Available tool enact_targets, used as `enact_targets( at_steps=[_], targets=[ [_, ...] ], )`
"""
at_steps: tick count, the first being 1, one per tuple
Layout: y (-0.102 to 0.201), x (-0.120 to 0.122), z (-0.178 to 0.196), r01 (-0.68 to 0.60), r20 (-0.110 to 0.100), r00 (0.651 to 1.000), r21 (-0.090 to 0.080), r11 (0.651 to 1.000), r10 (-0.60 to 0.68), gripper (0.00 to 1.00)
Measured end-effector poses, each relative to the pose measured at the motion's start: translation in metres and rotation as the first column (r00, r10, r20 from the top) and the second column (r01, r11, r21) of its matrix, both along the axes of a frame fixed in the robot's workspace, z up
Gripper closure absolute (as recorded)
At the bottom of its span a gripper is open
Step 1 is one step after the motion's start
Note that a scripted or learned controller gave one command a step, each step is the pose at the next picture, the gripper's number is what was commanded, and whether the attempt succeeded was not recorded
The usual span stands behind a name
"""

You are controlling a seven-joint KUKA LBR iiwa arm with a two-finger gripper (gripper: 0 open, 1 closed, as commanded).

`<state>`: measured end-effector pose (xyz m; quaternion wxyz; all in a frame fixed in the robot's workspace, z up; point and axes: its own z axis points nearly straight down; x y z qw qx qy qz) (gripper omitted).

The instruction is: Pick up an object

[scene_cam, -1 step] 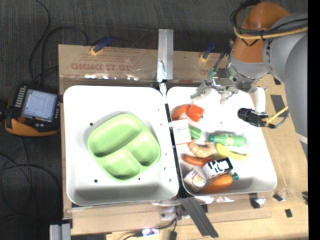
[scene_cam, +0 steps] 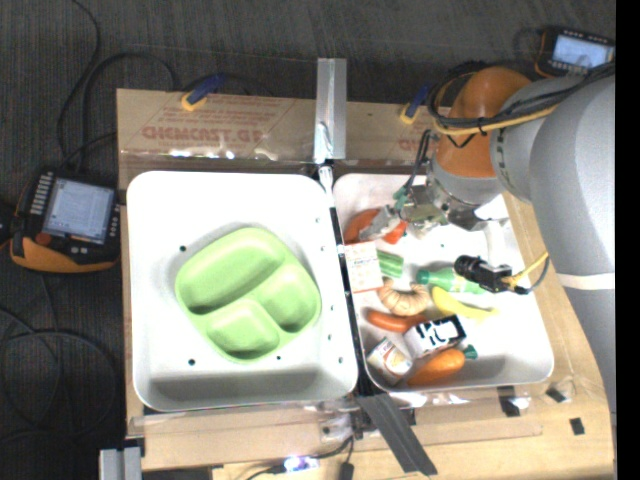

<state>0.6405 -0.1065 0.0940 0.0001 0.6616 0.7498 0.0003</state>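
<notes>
The gripper (scene_cam: 420,208), its state impossible to tell from above, hangs over the far end of the right bin (scene_cam: 530,353), just above a red item (scene_cam: 362,224) among the toy foods, nothing visibly lifted, so the pick appears undone.

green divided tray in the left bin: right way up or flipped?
Right way up. The green tray shows its three hollow compartments facing the camera, nothing in them, and it lies turned at an angle in the left bin.
</notes>
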Motion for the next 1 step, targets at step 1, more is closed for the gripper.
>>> enact_targets(
  at_steps=[1],
  targets=[
    [0.0014,-0.0001,0.0085,0.0,-0.001,1.0,0.003,1.0,0.0,1.0]
  ],
)
